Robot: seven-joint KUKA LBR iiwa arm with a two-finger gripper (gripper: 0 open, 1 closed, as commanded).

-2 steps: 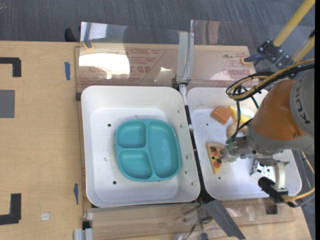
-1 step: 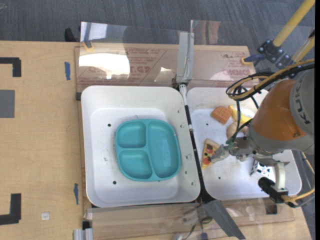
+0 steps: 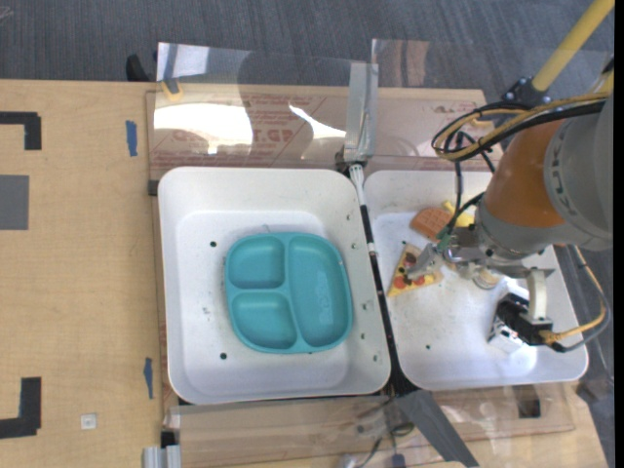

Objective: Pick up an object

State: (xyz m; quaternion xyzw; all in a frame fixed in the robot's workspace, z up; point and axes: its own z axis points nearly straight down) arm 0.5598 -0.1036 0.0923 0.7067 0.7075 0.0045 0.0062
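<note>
Here, left to right from my pincer:
Tray [image 3: 290, 292]: teal, in the left bin [image 3: 185, 261], well left of my pincer.
Scraps [image 3: 404, 273]: orange-red bits in the right bin [image 3: 458, 349], just left of my pincer.
Pincer [image 3: 432, 257]: low over that bin; I cannot tell its opening or any hold.

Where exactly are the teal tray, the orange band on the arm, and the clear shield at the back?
Teal tray [image 3: 289, 292], camera view: the ridge between its three compartments.
Orange band [image 3: 517, 178], camera view: middle of its curved side.
Clear shield [image 3: 258, 105], camera view: the left panel, behind the left bin.
</note>
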